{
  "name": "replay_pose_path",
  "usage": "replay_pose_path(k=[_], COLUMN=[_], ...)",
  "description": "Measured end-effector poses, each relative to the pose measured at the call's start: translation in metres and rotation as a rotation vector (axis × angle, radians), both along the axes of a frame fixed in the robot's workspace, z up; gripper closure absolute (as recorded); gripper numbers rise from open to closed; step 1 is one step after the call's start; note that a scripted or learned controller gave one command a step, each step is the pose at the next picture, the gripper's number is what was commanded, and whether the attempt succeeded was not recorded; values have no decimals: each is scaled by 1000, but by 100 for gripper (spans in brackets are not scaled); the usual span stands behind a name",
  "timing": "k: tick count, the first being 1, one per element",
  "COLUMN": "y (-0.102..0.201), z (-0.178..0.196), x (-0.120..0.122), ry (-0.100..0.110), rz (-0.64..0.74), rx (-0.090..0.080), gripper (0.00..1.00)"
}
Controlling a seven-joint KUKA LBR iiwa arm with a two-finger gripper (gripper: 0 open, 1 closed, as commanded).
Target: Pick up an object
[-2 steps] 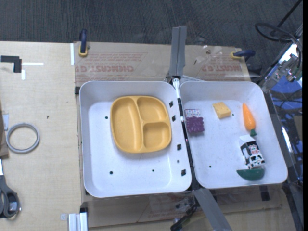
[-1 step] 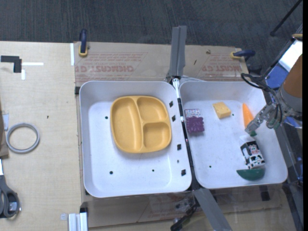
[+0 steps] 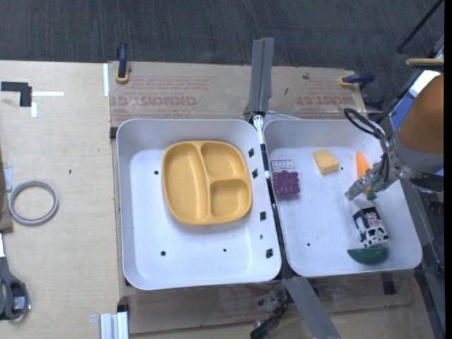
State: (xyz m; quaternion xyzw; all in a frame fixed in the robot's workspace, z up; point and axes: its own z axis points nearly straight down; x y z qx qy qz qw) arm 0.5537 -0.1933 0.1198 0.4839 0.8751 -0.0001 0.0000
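At the far left of the wooden bench (image 3: 63, 260) lie a grey ring of tape (image 3: 32, 202) and, nearer the lower corner, a pair of scissors (image 3: 10, 295); a small black bracket (image 3: 20, 90) sits near the upper left. The left white bin (image 3: 134, 260) contains a yellow divided plate (image 3: 207, 181) with three compartments, lying flat in the bin's upper half and well apart from the bin's walls. Behind both bins a sheet of brown cardboard (image 3: 212, 90) is held by a blue clamp (image 3: 122, 55) on the left and a second clamp (image 3: 357, 80) on the right. A grey post (image 3: 262, 73) stands at the seam between the bins. In the right white bin (image 3: 318, 256), a purple textured block (image 3: 286, 183) lies close to the left wall, just below a small white card with red print (image 3: 282, 165). A yellow sponge-like block (image 3: 325, 161) rests near the upper centre, with an orange carrot-shaped piece (image 3: 362, 165) beside it to the right. Toward the lower right lie a small black-and-white cow figure (image 3: 370, 226) and, touching it below, a dark green rounded object (image 3: 369, 256). The gripper (image 3: 365, 185) hangs low over the right bin's right side, between the orange piece and the cow figure; whether it is open or closed cannot be told, and nothing can be made out in its grasp. The arm's orange band (image 3: 422, 122) is visible at the right edge.
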Motion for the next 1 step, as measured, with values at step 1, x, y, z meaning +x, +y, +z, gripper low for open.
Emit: replay_pose_path(k=[1], y=[33], z=[-28], x=[10], ry=[0], rz=[7], rx=[0], gripper=[100])
